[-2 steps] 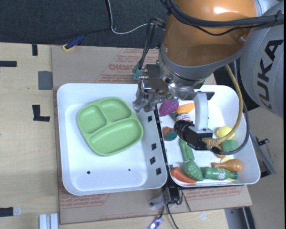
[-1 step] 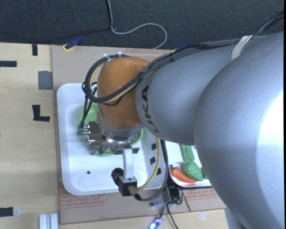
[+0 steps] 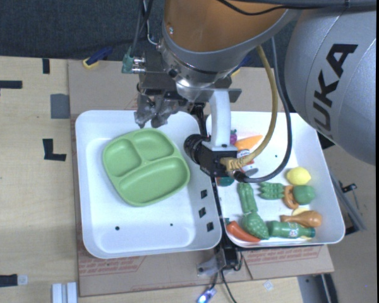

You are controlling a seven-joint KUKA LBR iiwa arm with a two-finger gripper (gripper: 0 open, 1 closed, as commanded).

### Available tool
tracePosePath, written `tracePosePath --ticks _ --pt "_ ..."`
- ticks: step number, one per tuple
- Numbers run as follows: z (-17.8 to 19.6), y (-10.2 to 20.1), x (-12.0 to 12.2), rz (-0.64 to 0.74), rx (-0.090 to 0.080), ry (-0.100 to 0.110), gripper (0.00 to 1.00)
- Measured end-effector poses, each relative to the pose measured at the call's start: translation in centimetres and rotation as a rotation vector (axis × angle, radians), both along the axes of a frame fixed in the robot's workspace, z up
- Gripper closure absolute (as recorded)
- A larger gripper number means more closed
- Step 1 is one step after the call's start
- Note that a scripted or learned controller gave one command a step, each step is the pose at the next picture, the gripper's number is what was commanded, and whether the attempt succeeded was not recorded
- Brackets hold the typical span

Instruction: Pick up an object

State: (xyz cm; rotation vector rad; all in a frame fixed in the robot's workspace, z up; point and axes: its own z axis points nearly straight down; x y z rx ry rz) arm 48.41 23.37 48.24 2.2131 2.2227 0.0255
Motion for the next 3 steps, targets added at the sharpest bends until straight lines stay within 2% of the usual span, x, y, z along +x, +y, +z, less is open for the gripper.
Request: tracePosePath --ticks 1,2,3 --pt "-6.0 -9.7 -0.1 -0.012 -0.012 0.021 1.0" --pt "-1.7 -12.8 0.0 -0.006 -0.008 0.012 1.0" --pt "-17.8 -16.6 -0.3 -0.009 -0.013 0.034 1.0"
